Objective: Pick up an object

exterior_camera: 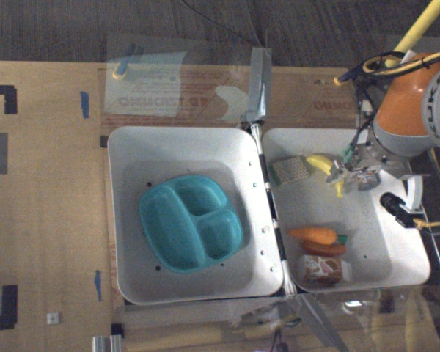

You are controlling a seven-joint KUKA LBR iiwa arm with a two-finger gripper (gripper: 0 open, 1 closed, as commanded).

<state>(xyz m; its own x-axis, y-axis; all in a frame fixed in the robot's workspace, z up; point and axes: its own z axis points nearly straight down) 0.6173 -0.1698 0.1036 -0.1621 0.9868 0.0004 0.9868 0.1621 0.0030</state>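
The gripper is lowered over the banana in the right bin; its grip state cannot be told. A secure closing is judged needed next.

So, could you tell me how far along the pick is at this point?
Nothing looks lifted yet. The carrot and the packet lie on the right bin's floor, and the teal tray sits in the left bin. In hand: the pincer is down at the yellow banana, though a grip cannot be confirmed. Grasping and lifting remain.
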